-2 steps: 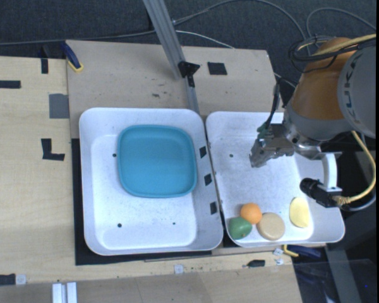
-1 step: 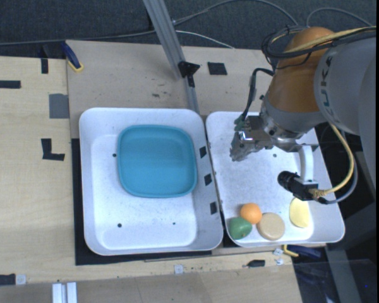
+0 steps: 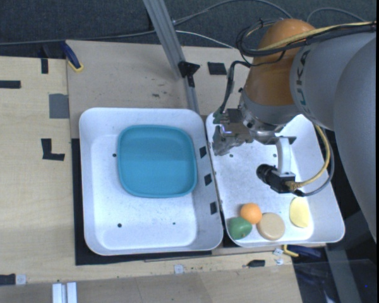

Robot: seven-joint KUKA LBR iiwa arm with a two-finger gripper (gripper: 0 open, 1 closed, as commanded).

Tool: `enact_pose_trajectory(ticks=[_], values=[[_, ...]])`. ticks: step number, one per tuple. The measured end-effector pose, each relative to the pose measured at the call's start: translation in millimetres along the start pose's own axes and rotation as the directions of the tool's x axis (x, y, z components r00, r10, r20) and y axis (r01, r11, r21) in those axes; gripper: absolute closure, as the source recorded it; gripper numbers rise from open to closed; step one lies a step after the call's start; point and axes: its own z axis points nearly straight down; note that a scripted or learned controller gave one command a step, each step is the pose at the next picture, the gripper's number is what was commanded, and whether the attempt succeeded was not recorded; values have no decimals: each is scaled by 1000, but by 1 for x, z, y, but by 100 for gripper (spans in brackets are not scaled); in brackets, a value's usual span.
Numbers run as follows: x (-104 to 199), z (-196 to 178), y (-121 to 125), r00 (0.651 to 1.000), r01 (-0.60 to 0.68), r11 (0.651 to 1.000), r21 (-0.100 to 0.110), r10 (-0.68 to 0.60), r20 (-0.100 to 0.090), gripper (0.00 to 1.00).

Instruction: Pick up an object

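Four small objects sit clustered in the near part of the right bin (image 3: 328, 235), all below the gripper (image 3: 226, 137) in the camera view and well apart from it. Orange ball (image 3: 251, 213): round, closest of the four to the gripper. Green object (image 3: 239, 228): rounded, touching the orange ball's lower left. Tan disc (image 3: 271, 226): lying flat, just right of the green object, against the orange ball. Yellow object (image 3: 299, 213): oval, pale, farthest right, just beside the tan disc.
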Motion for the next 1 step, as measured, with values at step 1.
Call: enact_pose_trajectory(ticks=[1], values=[[56,10,8,1000,1,1000,0,-1,0,100]])
